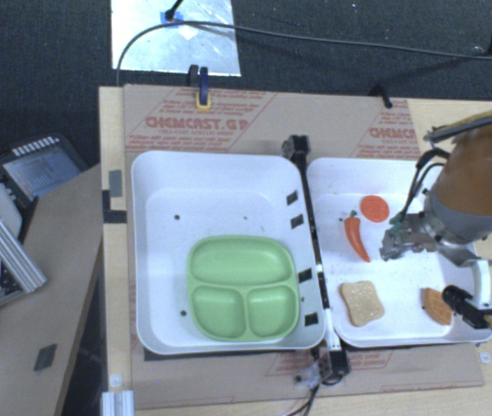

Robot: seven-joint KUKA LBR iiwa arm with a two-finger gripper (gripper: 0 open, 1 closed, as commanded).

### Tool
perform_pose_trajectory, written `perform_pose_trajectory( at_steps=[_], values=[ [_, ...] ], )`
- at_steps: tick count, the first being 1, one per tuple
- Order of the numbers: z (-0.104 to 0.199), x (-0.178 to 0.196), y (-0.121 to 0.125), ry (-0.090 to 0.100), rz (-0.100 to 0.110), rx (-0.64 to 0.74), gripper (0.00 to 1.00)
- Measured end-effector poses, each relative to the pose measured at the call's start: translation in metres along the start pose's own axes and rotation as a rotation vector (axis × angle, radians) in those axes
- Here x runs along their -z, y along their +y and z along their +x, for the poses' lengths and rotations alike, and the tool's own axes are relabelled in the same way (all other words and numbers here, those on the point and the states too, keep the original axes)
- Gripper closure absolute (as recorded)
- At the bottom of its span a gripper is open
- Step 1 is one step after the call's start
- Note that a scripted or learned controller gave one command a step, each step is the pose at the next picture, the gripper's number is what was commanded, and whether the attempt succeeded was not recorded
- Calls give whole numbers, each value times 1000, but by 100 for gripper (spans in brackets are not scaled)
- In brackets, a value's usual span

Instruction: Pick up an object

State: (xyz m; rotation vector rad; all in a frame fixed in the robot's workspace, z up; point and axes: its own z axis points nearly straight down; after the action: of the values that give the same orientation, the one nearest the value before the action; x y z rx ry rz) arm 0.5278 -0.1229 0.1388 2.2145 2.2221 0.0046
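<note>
The right bin (337, 176) holds a red-orange carrot (355, 237), a round red tomato slice (374, 207), a slice of toast (362, 302) and an orange-brown cracker (436, 306). My gripper (396, 242) hangs low over the bin's middle, just right of the carrot and below the tomato slice. Nothing shows between the fingers. The grey arm with its orange band comes in from the right.
The left bin (155, 180) contains a green divided plate (242, 286). A black divider strip (308, 232) runs between the bins. Cables cross the dark floor behind the bench, and a grey device (38, 167) sits at left.
</note>
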Motion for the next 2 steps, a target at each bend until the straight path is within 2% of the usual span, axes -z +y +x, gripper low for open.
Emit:
perform_pose_trajectory(
  at_steps=[2],
  values=[
    [0,107,4,0,0,1,100]
  ],
)
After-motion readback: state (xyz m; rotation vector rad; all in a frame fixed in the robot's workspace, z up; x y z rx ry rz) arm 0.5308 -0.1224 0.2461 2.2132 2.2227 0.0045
